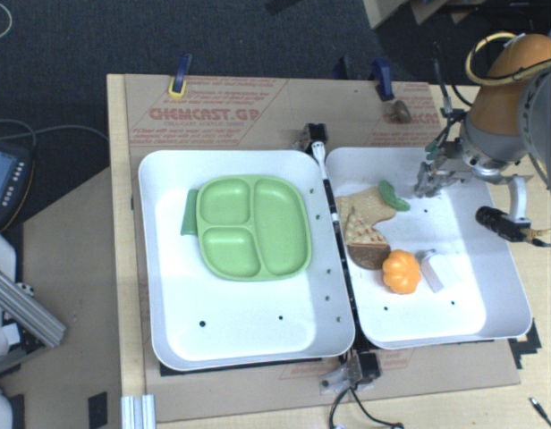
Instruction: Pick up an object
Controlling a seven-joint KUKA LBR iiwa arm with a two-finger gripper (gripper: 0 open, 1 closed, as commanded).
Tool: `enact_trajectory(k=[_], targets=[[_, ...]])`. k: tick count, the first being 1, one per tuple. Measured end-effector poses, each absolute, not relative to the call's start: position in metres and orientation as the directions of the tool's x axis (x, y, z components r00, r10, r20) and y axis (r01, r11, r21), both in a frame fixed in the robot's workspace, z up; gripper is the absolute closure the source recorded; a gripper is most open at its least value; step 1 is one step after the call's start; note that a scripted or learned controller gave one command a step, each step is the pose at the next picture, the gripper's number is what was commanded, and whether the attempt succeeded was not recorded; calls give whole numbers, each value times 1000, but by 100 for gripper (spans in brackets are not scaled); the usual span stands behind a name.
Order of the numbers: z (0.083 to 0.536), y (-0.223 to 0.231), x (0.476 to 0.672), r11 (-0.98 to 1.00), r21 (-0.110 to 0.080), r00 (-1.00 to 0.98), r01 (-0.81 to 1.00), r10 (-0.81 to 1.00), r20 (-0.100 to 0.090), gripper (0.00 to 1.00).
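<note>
The right bin point(463, 311) holds a slice of brown bread point(363, 226), a small green pod point(394, 197) at the bread's far corner, an orange fruit point(401, 272) and a small pale block point(431, 271) beside the fruit. My gripper point(428, 182) hangs low over the bin's far right part, just right of the green pod and apart from it. Nothing shows in its grasp. The arm's grey wrist and orange band point(517, 70) rise to the right.
A green divided plate point(254, 226) lies in the left bin point(249, 329). A black cylinder point(501, 223) juts from the arm over the right bin's right rim. Blue clamps point(381, 79) hold the cardboard at the back.
</note>
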State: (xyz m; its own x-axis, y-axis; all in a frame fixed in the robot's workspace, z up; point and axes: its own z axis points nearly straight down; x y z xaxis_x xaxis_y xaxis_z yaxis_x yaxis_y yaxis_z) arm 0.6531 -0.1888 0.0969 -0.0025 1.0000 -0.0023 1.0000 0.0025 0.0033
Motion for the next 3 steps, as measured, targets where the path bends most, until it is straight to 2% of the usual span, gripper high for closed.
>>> enact_trajectory(k=[1,2,3], targets=[[159,-182,655,1,6,-1,1000,1000,-2,100],[202,-183,657,1,6,-1,1000,1000,-2,100],[227,-183,657,1,5,-1,1000,1000,-2,100]])
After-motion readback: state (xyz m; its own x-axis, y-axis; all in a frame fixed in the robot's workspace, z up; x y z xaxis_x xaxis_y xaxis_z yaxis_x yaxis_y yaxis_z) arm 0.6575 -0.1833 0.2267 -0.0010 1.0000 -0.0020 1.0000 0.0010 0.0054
